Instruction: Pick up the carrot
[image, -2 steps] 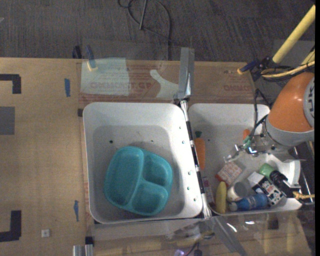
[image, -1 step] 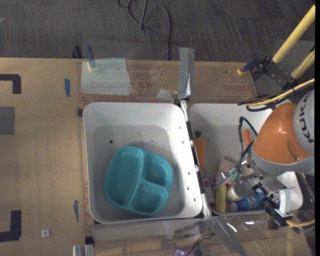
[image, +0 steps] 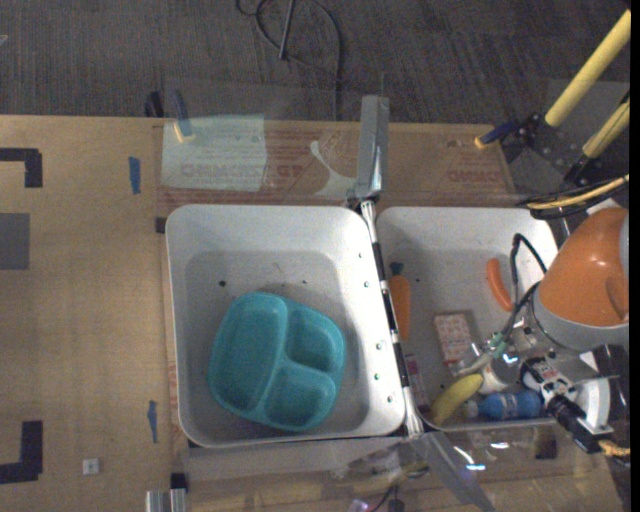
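The carrot (image: 400, 306) is orange with a small green top. It lies lengthwise against the left wall of the right bin (image: 450, 225). My gripper (image: 499, 359) hangs low over the front right part of that bin, well to the right of the carrot and apart from it. It sits just above the upper end of a yellow banana (image: 456, 397) and beside a blue bottle (image: 510, 405). The arm's orange band (image: 590, 280) covers the bin's right side.
A second orange piece (image: 498, 284) lies further right near the arm, and a small pink packet (image: 453, 336) rests mid-bin. The left bin (image: 200, 240) holds a teal divided plate (image: 278, 372). A metal divider (image: 372, 150) stands between the bins at the back.
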